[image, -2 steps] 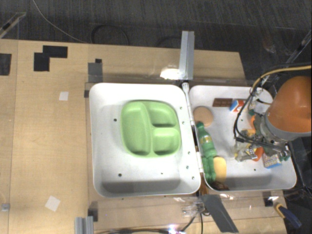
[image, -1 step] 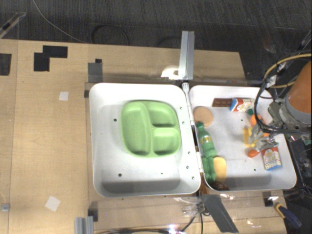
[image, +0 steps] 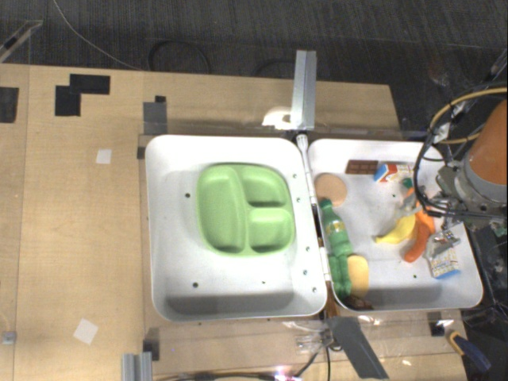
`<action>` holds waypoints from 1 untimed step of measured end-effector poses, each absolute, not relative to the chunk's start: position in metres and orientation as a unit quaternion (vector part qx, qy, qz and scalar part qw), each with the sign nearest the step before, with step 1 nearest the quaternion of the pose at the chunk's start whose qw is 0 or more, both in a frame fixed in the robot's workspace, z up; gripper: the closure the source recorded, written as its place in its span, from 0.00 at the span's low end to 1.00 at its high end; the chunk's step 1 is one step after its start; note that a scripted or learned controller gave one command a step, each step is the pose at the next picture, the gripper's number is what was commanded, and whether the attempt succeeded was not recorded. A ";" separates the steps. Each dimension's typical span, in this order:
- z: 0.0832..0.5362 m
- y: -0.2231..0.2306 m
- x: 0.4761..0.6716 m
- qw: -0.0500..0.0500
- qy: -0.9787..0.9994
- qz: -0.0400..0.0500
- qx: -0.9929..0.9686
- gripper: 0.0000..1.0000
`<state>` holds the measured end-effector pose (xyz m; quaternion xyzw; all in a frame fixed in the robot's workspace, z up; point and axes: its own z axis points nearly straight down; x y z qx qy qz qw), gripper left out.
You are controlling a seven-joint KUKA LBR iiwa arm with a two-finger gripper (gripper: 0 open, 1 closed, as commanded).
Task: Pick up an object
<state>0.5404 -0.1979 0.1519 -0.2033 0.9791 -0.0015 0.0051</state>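
Note:
The right bin (image: pixel 397 292) holds several small items. A yellow banana (image: pixel 399 230) lies beside an orange carrot (image: pixel 419 240), with a blue and white packet (image: pixel 443 262) just right of them. A green bottle (image: pixel 338 244) lies along the bin's left wall, with a yellow piece (image: pixel 359 274) below it. A tan disc (image: pixel 331 187), a brown bar (image: pixel 361 166) and a small red, white and blue carton (image: pixel 386 172) lie near the far wall. My gripper (image: pixel 439 213) hangs low over the bin's right side, close above the carrot and the packet.
The left bin (image: pixel 171 236) bears a green divided plate (image: pixel 242 209). A metal post (image: pixel 305 90) stands behind the wall between the bins. The arm with its cables (image: pixel 476 165) covers the right bin's far right corner. Wooden bench spreads to the left.

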 end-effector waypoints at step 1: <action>0.090 -0.206 0.533 0.008 0.980 -0.003 -0.199 0.00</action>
